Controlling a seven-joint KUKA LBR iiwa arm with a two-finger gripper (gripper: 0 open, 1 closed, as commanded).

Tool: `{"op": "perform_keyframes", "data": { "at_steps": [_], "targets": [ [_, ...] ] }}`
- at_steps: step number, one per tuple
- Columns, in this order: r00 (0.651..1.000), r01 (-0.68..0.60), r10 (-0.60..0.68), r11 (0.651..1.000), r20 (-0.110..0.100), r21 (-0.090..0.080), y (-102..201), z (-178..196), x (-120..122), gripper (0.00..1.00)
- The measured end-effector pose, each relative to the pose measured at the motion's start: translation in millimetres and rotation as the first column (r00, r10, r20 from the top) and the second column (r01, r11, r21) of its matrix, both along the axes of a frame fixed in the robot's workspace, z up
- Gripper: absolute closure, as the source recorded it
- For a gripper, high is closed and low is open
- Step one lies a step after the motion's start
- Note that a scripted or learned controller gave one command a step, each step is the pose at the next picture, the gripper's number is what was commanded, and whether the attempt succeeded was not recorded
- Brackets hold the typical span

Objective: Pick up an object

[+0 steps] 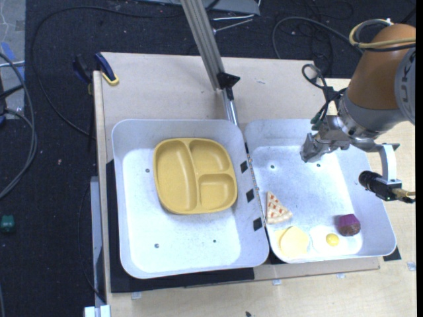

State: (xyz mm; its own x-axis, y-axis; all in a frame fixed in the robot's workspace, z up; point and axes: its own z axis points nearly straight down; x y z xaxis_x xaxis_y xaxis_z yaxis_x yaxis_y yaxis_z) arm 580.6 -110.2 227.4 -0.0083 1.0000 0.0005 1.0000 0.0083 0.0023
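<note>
Your gripper [312, 152] hangs over the far end of the right bin [380, 246], nothing beneath it but bare floor. Whether the jaws stand apart or together, you cannot tell from this angle.

The candidates all lie well apart from the jaws, at the near end of that bin:
- Pizza slice [277, 208]: nearest the jaws. Looks flat, light, stiff; little height to pinch, so take it across the narrow tip.
- Purple ball [349, 224]: rounded, likely to roll or squirt out; close across its middle.
- Yellow disc [294, 241] and fried egg [328, 239]: very flat, probably slick. Poor picks.

The yellow tray [195, 176] sits in the left bin [132, 243].
</note>
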Motion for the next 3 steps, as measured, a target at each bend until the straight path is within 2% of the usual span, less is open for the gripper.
{"op": "perform_keyframes", "data": {
  "at_steps": [2, 3],
  "targets": [
    [1.000, 0.000, 0.000, 1.000, -0.003, 0.001, 103, -12, 5, 1.00],
    [1.000, 0.000, 0.000, 1.000, 0.001, 0.001, 160, 2, 15, 1.00]
  ]
}}
